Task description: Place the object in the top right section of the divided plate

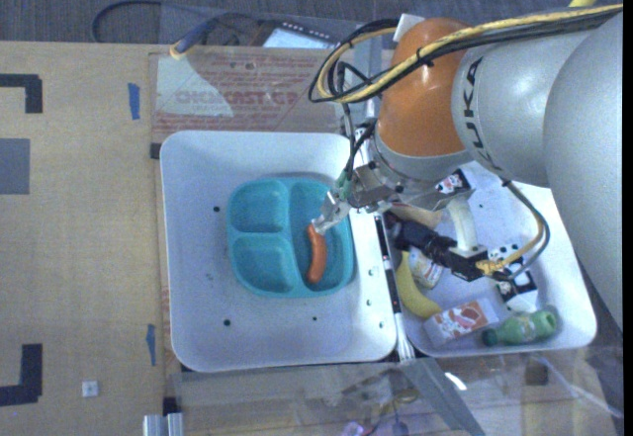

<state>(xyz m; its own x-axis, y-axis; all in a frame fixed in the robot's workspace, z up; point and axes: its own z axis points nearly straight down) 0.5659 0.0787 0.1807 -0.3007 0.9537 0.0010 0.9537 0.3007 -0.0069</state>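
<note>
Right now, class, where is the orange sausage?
The orange sausage lies in the long right-hand compartment of the teal divided plate, inside the left white bin, just below the hand.

Grey arm (554, 98) with orange band (420, 93); yellow and black cables (475, 34) alongside.

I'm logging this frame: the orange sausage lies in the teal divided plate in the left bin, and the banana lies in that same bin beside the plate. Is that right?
Not quite. In the camera view the sausage does lie in the plate in the left bin, but the banana lies in the right bin.
</note>
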